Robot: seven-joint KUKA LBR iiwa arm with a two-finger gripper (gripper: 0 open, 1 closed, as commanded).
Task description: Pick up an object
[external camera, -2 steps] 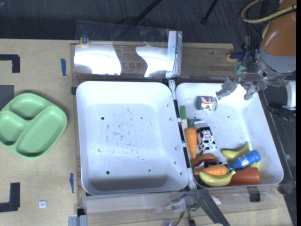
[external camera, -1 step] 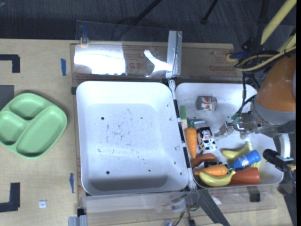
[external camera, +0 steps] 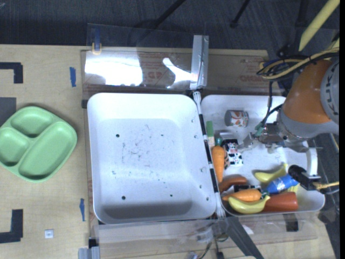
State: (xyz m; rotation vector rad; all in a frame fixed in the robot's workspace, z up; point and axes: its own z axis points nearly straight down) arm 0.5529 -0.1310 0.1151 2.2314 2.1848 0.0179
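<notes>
Where the arm reaches in from the right, you see its gripper low over the middle of the right bin, though you cannot tell how it is set or whether it has hold of anything. The objects crowd that bin: a small can near its far edge, a carrot against its left wall, and along its near edge two bananas, a red piece and a blue piece. The left bin sits alongside, and a green divided tray lies by the bench's left edge
</notes>
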